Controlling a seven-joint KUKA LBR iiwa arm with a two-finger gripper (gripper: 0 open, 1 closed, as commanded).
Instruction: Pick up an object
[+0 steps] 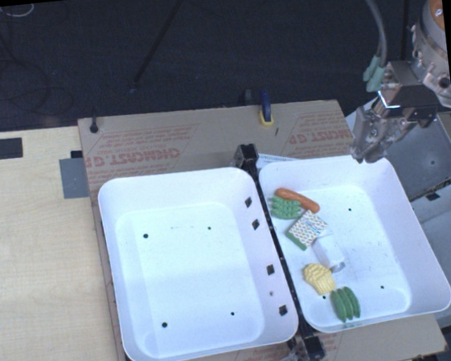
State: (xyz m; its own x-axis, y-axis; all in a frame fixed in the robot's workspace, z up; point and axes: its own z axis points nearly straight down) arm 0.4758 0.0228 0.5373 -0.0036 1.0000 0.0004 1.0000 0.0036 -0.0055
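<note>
The right bin (389,197) holds several small items along its left side: an orange carrot-like piece (297,200), a green leafy piece (284,208), a checkered green and white block (306,229), a clear white piece (330,253), a yellow corn-like piece (318,277) and a green pod (345,303). My gripper (367,147) hangs above the bin's far right corner, well apart from all the items, with nothing seen in it.
The left bin (126,227) sits beside the right one, joined by a black divider with clips (267,244). Both rest on a cardboard sheet (164,142). A blue and yellow clamp (265,110) stands at the cardboard's far edge.
</note>
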